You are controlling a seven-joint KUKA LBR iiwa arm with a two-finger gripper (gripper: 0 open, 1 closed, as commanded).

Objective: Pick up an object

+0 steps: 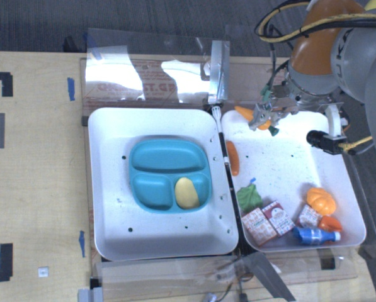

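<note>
My gripper [265, 114] hangs over the far left corner of the right bin [339, 168]. Directly at it lies an orange carrot-like toy [243, 112] with a green end [274, 131], partly covered by the gripper. Whether the toy is between the fingers is not visible. Other items in this bin: an orange sausage-shaped piece [233, 158] along the left wall, a green leafy toy [249, 197], two red and white cartons [267, 221], an orange pumpkin-like toy [320, 200] and a blue bottle [313, 235].
The left bin [106, 168] holds a blue divided tray [165, 159] with a yellow oval item [186, 192] in its near right compartment. A clear plastic screen [150, 74] stands behind the bins. Black and yellow cables [329, 142] trail over the right bin's far right side.
</note>
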